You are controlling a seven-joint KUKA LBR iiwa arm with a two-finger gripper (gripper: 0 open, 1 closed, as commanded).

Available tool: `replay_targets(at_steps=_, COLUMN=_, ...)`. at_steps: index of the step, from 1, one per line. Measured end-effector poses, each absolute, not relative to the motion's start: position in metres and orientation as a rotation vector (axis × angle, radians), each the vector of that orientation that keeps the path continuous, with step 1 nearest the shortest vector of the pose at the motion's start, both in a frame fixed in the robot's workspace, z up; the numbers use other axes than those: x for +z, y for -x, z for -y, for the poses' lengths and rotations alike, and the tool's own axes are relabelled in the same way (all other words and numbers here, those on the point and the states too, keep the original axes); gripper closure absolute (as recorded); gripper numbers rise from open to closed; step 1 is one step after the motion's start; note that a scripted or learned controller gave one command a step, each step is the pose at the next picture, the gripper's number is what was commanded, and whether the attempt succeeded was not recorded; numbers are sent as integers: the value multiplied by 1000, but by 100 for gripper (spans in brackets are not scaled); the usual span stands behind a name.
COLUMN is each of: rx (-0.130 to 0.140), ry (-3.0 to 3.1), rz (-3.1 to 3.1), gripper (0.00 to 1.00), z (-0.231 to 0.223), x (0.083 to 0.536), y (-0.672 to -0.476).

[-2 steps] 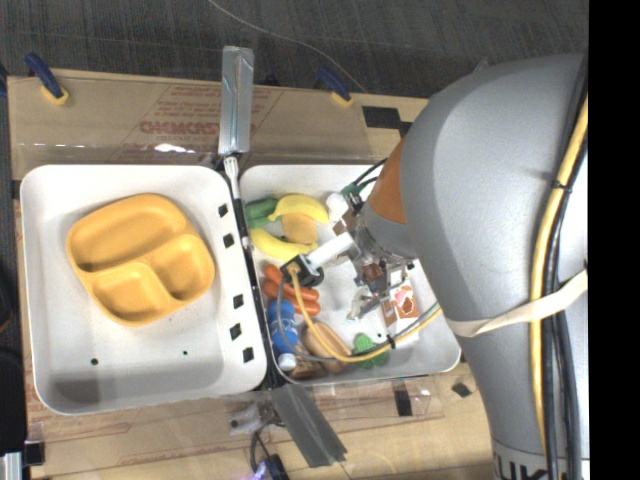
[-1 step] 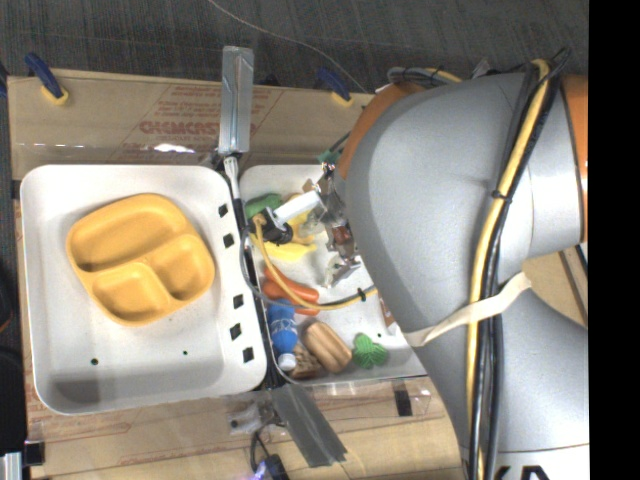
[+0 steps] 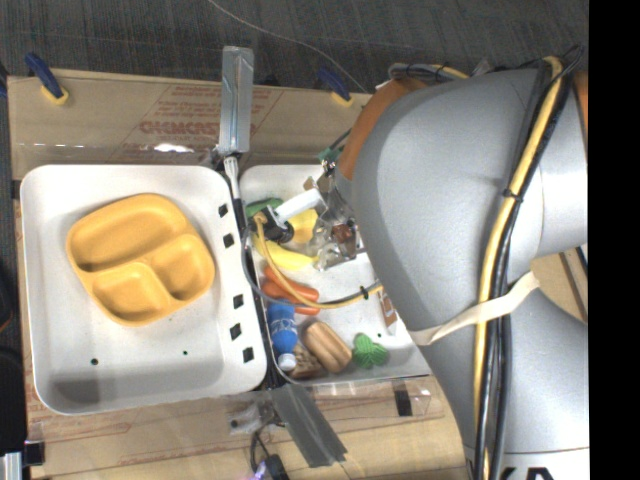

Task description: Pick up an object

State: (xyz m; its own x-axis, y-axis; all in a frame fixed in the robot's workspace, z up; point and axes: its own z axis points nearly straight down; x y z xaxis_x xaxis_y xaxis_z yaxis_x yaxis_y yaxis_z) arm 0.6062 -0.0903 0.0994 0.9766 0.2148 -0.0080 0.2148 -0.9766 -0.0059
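Yellow banana (image 3: 283,255) is seen in the right bin (image 3: 262,180), just at 8 o'clock from the gripper (image 3: 333,236), long axis running roughly 10-to-4; whether anything is gripped cannot be told, the arm (image 3: 470,228) covering much of the bin.

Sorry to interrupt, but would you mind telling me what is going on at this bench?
The grey arm has reached into the right bin, its pincer down among toys: a banana, a carrot and a green piece. Nothing is visibly gripped. The left bin holds a yellow divided tray.
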Motion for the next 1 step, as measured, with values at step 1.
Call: replay_targets(at_steps=1, rx=-7, ry=3124, rz=328, gripper=100, z=60, x=194, y=-641)
